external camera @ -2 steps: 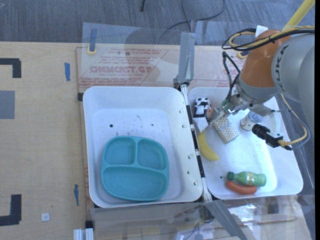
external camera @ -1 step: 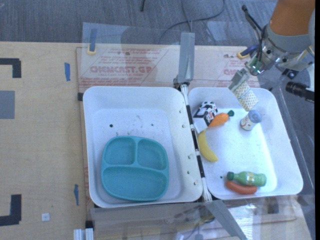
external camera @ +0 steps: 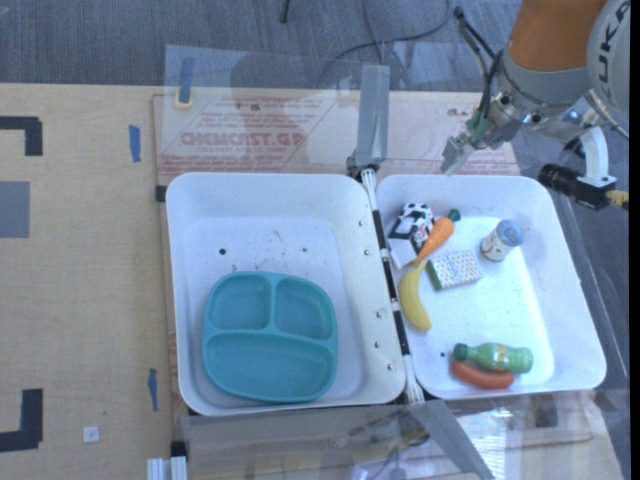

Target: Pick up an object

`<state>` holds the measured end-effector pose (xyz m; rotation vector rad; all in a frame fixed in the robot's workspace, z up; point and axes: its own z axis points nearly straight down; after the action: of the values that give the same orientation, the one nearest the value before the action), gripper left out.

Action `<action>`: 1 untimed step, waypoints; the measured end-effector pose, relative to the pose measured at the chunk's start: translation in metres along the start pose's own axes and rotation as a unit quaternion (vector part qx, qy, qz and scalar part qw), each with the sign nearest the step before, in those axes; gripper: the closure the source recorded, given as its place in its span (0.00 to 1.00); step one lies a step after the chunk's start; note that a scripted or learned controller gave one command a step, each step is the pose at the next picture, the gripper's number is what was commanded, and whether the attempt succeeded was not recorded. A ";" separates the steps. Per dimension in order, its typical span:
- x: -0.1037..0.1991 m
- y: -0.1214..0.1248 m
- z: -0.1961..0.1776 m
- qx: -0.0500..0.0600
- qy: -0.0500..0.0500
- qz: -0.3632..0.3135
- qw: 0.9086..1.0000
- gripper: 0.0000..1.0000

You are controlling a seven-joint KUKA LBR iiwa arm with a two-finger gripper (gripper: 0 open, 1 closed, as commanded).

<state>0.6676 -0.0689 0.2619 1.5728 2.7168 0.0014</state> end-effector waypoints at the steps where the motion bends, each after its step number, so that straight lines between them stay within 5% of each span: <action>1: -0.038 -0.056 0.029 0.000 0.000 0.016 1.000 1.00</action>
<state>0.6380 -0.1300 0.2330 1.6161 2.6913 0.0009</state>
